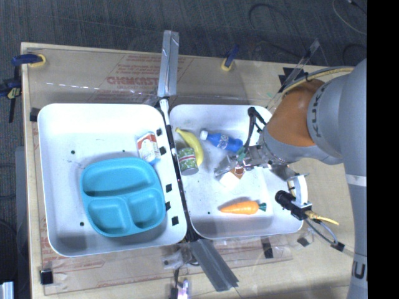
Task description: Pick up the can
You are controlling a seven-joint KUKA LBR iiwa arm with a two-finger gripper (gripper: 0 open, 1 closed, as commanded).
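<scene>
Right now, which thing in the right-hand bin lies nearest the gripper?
The blue plastic bottle, lying just left of the gripper. The banana, can and carrot sit farther off.

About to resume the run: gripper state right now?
Gripper: cannot be told; it is low in the right bin, apart from the can.

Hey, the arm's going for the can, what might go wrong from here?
The can sits tight against the left wall of the right bin, touching the banana, so the gripper may clip the wall or grab the banana instead. The gripper is low near the blue bottle, so moving left could knock it.
</scene>
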